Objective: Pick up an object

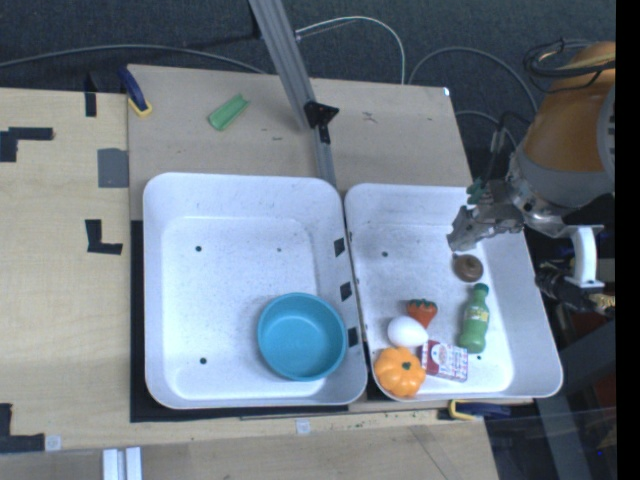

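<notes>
Claw (466,234) first: it hangs at the right of the frame, over the upper right part of the right bin (400,203), at the end of the grey arm with its orange band (572,138) reaching in from the right edge. Whether it is wide or narrow I cannot tell; from above it reads as one grey lump, and nothing is seen caught in it.

Just below it in the frame lies a small brown round thing (467,266), near enough that it looks the likely target, though I cannot say whether metal touches it. Being low and small, it would call for a straight drop from above.

Everything else loose is gathered in the lower part of the right bin. A green bottle (474,318) stands or leans just below the brown thing. Left of the bottle sits a small red vegetable with a green top (422,312), and below that a white egg (405,331). An orange pumpkin (400,372) rests at the bottom rim, beside a red and white carton (446,360). Packed so close, these would be awkward to grip singly, which may be why the arm sits over the one lying apart.

A blue bowl (300,335) sits alone at the lower right of the left bin (200,203). The pick looks not yet made.
</notes>
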`<state>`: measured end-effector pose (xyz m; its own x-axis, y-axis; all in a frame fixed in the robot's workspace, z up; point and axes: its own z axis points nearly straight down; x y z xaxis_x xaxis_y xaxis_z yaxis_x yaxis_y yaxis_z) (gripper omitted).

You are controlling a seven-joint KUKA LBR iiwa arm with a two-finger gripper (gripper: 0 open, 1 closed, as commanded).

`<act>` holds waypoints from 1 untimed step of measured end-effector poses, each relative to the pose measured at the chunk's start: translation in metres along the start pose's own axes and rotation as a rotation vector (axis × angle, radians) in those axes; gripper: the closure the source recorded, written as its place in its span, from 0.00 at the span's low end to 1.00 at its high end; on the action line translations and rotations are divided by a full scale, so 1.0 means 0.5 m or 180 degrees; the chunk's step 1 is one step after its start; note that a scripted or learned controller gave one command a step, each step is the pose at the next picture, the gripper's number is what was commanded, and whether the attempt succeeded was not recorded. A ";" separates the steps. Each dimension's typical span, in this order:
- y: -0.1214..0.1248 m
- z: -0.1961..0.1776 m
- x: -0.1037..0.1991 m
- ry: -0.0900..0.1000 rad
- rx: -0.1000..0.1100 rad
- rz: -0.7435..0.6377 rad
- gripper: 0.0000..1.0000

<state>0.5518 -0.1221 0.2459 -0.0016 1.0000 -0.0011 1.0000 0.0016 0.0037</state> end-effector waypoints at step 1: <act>0.006 0.018 0.098 0.0007 0.0017 -0.0014 1.00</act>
<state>0.5547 -0.0732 0.2368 -0.0059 1.0000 0.0011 1.0000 0.0059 -0.0017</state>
